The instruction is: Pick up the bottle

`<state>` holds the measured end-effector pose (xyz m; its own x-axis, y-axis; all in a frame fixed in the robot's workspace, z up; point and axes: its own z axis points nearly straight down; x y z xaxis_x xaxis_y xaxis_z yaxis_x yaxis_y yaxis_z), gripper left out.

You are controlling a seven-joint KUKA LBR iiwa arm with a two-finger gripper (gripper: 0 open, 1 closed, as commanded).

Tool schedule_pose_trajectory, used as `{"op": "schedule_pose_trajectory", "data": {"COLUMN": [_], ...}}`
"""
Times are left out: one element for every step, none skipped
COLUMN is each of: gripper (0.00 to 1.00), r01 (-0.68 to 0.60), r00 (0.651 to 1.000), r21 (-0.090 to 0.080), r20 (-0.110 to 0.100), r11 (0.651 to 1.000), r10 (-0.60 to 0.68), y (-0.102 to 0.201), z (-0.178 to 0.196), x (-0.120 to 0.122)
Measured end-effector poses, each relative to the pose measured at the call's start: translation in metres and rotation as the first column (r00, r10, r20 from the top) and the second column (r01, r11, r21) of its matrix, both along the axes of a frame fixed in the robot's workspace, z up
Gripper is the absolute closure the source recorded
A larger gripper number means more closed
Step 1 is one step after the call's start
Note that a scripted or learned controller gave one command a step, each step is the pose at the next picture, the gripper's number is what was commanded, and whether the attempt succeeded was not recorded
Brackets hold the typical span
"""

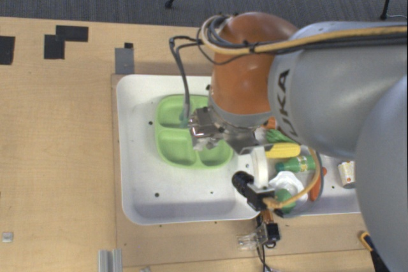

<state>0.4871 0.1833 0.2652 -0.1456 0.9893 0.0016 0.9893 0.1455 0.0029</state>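
Arm: the grey arm with its orange band reaches in from the right and covers the divide between the two bins and most of the right one.
Gripper: the gripper sits low over the green tray; whether it is clenched or released cannot be told, as the wrist hides it from above.
Bottle: the most likely candidate is a clear item with a green part, lying in the right bin beside the wrist; it is partly covered and its outline is unclear.
Left bin: the white left bin holds a green divided tray toward its upper right; the tray's right side is under the gripper.
Right bin: the right bin holds a cluster of objects, among them a yellow item just above the green-and-clear one and a small white item to the right.
Obstructions: a black cable loops from the wrist down to the gripper, and a black fitting with orange wiring hangs over the bins' near rim.
Bench: the tan bench carries black markers at upper left.
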Motion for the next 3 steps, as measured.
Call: {"op": "schedule_pose_trajectory", "data": {"gripper": [1.0, 1.0, 1.0], "r01": [0.236, 0.281, 0.427], "r00": [0.972, 0.96, 0.904], "r21": [-0.003, 0.0, -0.002], "r20": [-0.005, -0.002, -0.003], "r11": [0.972, 0.96, 0.904], "r10": [-0.236, -0.281, -0.427], "y": [0.034, 0.052, -0.009], "z": [-0.095, -0.017, -0.052], "x": [0.031, 0.0, 0.0]}}
